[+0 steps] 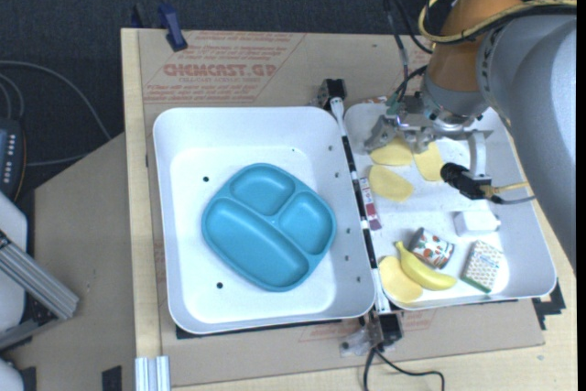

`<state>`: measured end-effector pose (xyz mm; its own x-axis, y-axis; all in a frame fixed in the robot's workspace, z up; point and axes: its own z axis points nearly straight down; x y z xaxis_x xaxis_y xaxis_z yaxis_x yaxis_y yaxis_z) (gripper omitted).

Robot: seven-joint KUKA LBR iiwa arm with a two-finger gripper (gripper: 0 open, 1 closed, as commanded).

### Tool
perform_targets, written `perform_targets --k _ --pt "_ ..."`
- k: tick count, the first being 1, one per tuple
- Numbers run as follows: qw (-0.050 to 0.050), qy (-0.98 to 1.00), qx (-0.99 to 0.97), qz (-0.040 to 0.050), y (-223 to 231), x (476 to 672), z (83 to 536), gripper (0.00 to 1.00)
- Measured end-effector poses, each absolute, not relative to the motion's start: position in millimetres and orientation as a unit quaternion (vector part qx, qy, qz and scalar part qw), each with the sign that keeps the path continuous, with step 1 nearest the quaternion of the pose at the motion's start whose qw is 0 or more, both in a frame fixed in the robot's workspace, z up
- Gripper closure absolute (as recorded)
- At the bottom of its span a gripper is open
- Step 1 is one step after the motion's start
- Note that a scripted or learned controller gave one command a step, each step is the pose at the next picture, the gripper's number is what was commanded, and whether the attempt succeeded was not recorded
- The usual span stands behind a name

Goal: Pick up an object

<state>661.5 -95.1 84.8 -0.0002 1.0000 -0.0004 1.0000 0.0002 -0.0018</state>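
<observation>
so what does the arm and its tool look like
The arm is bulky, smooth grey, with a rounded orange band above the wrist. Yellow and black cables loop around that band. The tool below is a small grey metal assembly.

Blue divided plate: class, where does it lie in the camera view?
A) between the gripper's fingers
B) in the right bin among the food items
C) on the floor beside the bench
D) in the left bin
D: the blue divided plate rests flat on the left bin.
</observation>
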Motion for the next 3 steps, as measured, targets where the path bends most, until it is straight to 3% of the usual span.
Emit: perform_targets --k 1,2,3 --pt "-0.001 -0.708 -0.706 -0.0003 -94.5 666.8 84.9 0.0" --pt "-0.003 -0.708 -0.706 -0.0016 -94.4 668.2 96.4 1.0" --pt "-0.003 -0.708 -0.706 -0.0014 -94.4 668.0 96.2 0.0"
